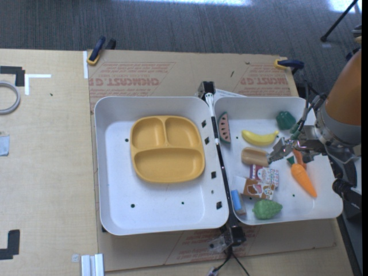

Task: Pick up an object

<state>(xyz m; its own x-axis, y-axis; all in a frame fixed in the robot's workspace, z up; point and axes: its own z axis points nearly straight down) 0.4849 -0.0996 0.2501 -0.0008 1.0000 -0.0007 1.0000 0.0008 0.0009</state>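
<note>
My gripper hangs low over the middle of the right bin, reaching in from the right. Its tip is just right of a brown bread roll and below the right end of a yellow banana. An orange carrot lies right under the wrist. A dark green vegetable sits behind the gripper. In front lie a printed snack packet, a light green leafy toy and a small blue piece. A watermelon slice rests by the bin's left wall.
The left bin holds a yellow divided plate. A raised divider separates the two bins. Cardboard lies under both, with clamps at its back corners. The grey and orange arm stands over the right bin's right edge.
</note>
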